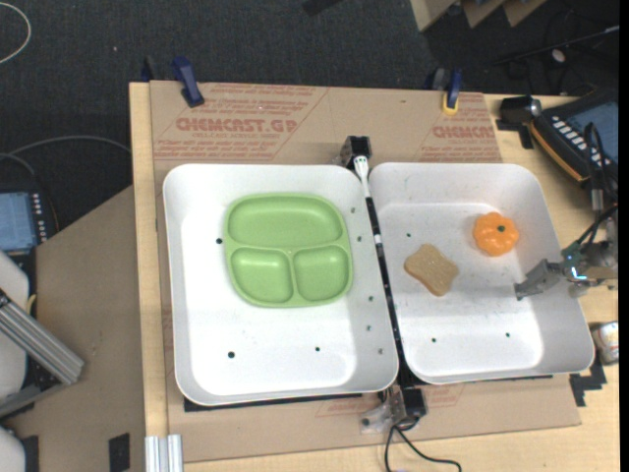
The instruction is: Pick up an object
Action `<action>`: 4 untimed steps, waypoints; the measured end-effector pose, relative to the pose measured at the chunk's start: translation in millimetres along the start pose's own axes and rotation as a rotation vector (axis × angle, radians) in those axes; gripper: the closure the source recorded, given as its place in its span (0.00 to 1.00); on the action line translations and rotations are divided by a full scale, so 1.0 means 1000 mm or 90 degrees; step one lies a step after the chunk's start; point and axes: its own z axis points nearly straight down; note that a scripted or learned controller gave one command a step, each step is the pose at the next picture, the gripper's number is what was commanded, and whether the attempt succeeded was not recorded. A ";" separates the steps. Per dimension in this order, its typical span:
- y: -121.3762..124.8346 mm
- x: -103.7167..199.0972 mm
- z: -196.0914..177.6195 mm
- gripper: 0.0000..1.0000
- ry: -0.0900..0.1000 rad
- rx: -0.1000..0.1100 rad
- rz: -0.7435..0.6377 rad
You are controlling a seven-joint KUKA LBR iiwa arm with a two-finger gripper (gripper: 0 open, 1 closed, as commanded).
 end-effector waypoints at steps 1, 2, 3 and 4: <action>0.036 0.000 0.100 0.00 0.007 -0.001 -0.006; 0.035 -0.003 0.087 1.00 0.001 -0.003 -0.004; 0.059 0.052 0.027 1.00 -0.002 -0.007 -0.006; 0.059 -0.001 -0.058 1.00 -0.006 -0.009 0.001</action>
